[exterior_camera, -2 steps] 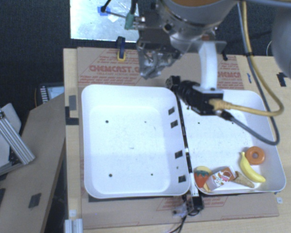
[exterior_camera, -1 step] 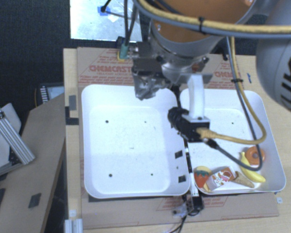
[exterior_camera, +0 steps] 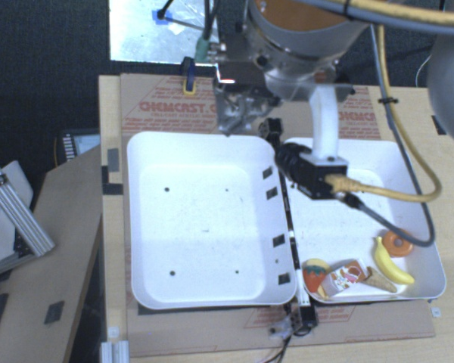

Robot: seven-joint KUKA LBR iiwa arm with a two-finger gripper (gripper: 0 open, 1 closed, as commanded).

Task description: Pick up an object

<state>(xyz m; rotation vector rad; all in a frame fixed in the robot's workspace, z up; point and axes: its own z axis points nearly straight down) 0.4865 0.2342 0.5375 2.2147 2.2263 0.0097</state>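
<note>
Several small objects lie along the front of the right bin: a yellow banana, an orange round piece just behind it, a red-orange fruit, a white and red packet and a tan cone-shaped piece. My gripper hangs high over the back edge of the left bin, far from those objects. Nothing shows in it.
A black box on a white bracket juts from the arm over the divide between the bins, with a yellow cable trailing across the right bin. Cardboard lies under both bins. Aluminium rails stand at the left.
</note>
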